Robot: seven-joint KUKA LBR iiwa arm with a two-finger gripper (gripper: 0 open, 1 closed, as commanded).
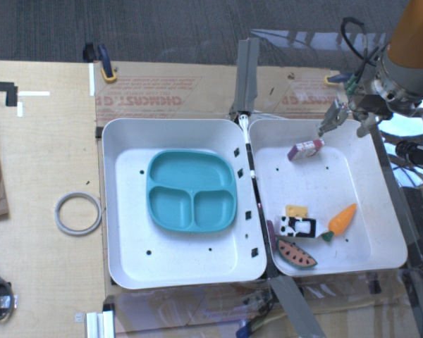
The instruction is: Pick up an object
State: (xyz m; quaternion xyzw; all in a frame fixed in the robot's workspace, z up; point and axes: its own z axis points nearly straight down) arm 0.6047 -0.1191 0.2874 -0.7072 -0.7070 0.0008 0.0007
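1. Over the far right corner of the right white bin [381,182], the grey two-finger gripper [347,122] is hovering with its fingers spread apart and nothing between them.
2. Near that bin's far edge, a small pink and white carton [305,148] is lying on its side, just below and left of the fingertips, apart from them.
3. Toward the bin's near edge, an orange toy carrot [342,219], a yellow block [296,211], a black and white toy [298,227] and a watermelon slice toy [296,254] are sitting close together.
4. A teal divided plastic plate [192,191] is lying in the left white bin [120,210].
5. The approach step seems to be in hand; no object is being lifted yet.
6. Next, the gripper probably needs to be shifting left over the carton, descending around it, then closing.
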